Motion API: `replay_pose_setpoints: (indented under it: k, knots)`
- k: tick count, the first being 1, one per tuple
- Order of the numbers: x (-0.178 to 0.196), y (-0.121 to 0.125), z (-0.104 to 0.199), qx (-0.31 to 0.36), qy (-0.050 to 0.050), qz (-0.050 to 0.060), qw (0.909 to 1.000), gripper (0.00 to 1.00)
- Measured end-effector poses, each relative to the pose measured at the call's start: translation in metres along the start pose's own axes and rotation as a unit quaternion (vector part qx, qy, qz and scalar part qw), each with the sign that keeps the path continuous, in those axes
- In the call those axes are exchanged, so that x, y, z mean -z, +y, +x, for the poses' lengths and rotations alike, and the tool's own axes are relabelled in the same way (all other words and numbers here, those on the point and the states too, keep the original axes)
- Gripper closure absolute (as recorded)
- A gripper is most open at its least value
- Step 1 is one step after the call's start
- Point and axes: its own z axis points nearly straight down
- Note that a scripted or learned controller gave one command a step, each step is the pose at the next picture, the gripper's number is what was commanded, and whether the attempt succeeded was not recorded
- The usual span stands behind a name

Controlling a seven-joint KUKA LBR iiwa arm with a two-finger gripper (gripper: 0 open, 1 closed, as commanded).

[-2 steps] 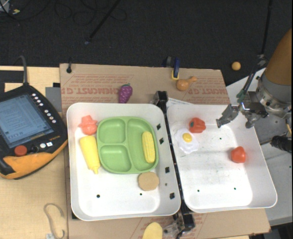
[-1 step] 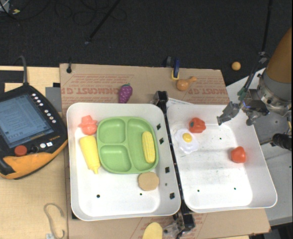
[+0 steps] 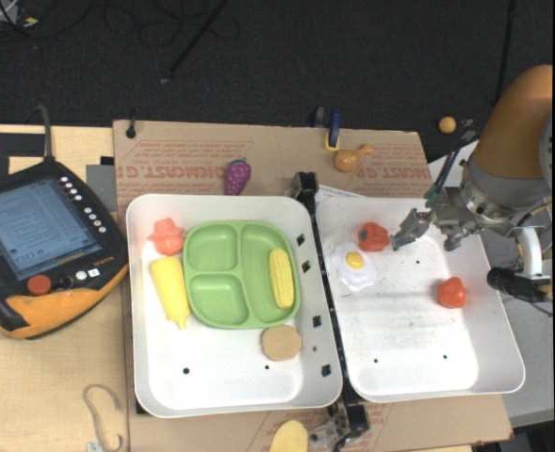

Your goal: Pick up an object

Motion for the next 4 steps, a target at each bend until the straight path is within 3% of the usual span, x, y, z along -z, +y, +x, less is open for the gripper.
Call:
replay_pose_setpoints:
  k: [2,3,4]
  knots:
    - [-0.098,-0.004,0.016,-0.003,0.000,0.000,1.0000,0.00]
    - [-0.115,-0.003,0.016,-0.003,-0.001,-0.003,1.0000,0.00]
    - [-0.104,-0.003,0.015,-0.005,0.000,-0.003,1.0000,1.00]
